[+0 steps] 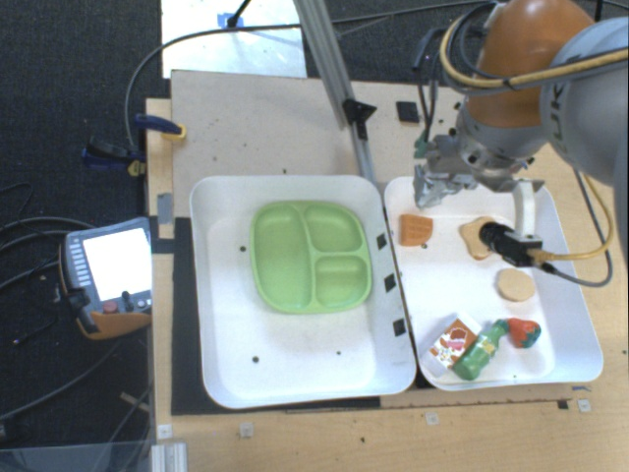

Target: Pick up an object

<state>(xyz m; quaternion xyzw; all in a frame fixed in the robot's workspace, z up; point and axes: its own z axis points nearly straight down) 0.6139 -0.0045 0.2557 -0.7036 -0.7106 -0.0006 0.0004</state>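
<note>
My claw [429,197] hangs over the right bin [570,357]; I cannot tell its state. The orange block [416,229] lies just below it, untouched, bread [478,239] beside.

From my seat I cannot tell how the gripper [429,193] fingers stand; they blur into the grey wrist over the far left corner of the right bin [575,362]. The arm [550,77] runs off the right edge, so its base is cut away. A black fitting on the wrist covers part of the tan slice [476,238] beneath it. The print on the small carton [452,343] is too small for me to read.
</note>
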